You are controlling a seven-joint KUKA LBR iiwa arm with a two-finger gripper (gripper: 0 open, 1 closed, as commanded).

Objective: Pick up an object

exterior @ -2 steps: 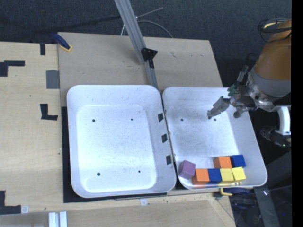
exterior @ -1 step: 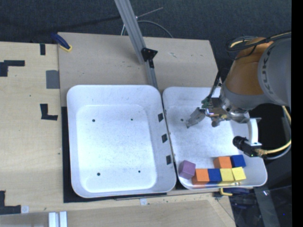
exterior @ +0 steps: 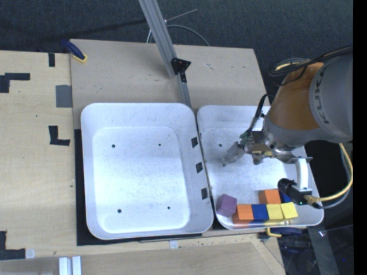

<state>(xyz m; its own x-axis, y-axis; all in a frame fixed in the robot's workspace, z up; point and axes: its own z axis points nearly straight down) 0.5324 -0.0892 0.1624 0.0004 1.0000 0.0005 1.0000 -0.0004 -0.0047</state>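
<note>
Several small blocks lie along the front edge of the right bin [exterior: 229, 112]: a purple block [exterior: 227, 204], an orange block [exterior: 245, 212], a blue block [exterior: 260, 212], two yellow blocks [exterior: 275, 211] and a second orange block [exterior: 269, 197] just behind them. My gripper [exterior: 243, 156] hangs over the bare middle of that bin, well behind the row of blocks. Its two fingers are spread apart, open, with nothing between them. The orange-banded wrist [exterior: 295, 110] hides the bin's back right corner.
The left bin [exterior: 137, 171] sits beside the right one, their walls touching at the centre. A slanted metal pole [exterior: 163, 33] ends in a black clamp near the bins' back edge. A cable [exterior: 338, 191] loops by the right bin's front right corner.
</note>
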